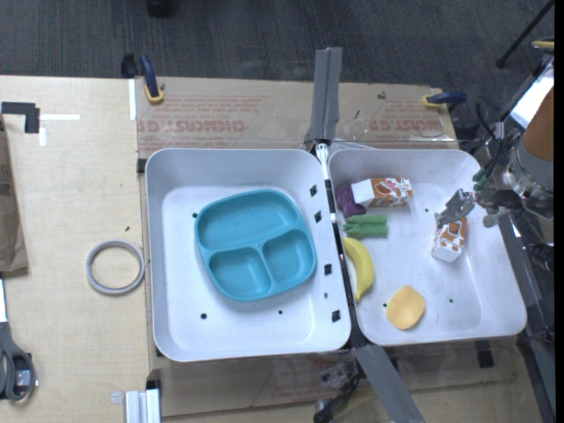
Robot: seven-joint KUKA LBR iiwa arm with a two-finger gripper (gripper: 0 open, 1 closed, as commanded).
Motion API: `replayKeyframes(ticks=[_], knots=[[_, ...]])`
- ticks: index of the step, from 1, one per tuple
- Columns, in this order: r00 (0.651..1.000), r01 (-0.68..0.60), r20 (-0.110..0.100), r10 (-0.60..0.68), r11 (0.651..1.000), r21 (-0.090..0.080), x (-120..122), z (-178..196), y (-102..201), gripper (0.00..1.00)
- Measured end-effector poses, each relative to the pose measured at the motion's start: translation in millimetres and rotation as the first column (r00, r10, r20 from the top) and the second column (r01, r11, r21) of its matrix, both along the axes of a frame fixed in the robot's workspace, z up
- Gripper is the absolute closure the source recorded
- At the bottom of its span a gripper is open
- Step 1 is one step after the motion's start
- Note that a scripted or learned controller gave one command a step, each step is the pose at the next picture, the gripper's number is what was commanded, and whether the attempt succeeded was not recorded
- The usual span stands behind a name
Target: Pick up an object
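Gripper (458, 208): over the right bin (493, 320), directly above a small white-and-orange carton (449, 240); grip state cannot be told.
Left bin (167, 263): holds a blue divided plate (254, 245).

- We see the arm (539, 152) coming in from the right edge of the camera view, its grey body partly cut off by the frame.
- An orange patch of its band shows at the far right, above the wrist.
- The wrist points leftward and down over the right bin.
- Our gripper (456, 208) hangs low at the end of it, metallic fingers (455, 203) angled to the lower left.
- We cannot tell how the fingers are set.
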State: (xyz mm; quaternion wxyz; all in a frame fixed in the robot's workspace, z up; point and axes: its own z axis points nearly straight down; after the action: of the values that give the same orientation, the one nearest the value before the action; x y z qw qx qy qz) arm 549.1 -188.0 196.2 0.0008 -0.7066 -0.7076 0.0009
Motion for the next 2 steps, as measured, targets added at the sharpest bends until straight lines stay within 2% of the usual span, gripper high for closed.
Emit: replayKeyframes(ticks=[1, 2], knots=[[0.993, -0.120, 0.002, 0.120, 0.993, -0.002, 81.9, -36.6, -34.6, 0.00], [0.984, -0.180, 0.004, 0.180, 0.984, -0.002, 11.1, -69.2, -3.2, 0.00]])
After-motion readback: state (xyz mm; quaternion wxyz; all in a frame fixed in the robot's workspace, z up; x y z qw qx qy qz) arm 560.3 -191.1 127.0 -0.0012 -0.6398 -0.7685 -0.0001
